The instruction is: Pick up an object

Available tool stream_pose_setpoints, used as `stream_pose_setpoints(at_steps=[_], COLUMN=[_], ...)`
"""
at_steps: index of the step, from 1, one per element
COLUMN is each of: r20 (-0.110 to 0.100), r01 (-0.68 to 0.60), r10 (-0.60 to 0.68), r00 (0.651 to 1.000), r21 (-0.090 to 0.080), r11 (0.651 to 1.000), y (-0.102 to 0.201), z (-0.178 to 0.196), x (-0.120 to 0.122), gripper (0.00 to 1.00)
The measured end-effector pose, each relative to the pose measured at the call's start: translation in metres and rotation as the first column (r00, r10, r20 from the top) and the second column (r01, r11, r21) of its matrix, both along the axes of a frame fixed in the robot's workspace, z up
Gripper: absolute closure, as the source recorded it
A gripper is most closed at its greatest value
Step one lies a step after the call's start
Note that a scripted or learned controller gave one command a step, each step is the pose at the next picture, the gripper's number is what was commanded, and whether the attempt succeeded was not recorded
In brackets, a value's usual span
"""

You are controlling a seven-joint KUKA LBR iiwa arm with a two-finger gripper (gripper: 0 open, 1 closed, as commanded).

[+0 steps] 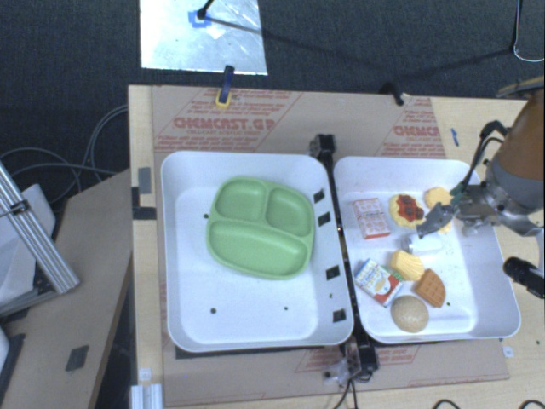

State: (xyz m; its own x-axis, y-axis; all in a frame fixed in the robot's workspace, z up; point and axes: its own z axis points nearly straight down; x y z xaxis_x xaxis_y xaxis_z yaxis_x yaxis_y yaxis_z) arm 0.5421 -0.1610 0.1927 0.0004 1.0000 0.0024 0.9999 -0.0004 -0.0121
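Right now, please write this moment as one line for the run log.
claw: low in right bin, by pizza toy | grasp: unclear | left bin: green tray | lifted: nothing seen

End effector point(436, 220) low over right bin point(498, 313), beside toy foods.

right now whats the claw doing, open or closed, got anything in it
claw: low in the right bin, beside the red and yellow toy food; open or closed cannot be told, and nothing is seen held in it.
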Motion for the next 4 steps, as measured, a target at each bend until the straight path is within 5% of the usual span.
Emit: stream_pose_setpoints(at_steps=[1,4], r20=[0.013,0.013], r01=[-0.004,-0.002], r10=[0.004,0.002], r00=[1.000,1.000], r21=[-0.003,-0.002], r11=[1.000,1.000], y=[0.001,-0.008], z=[0.007,-0.108], x=[0.003,0.014], gripper=[0.00,0.00])
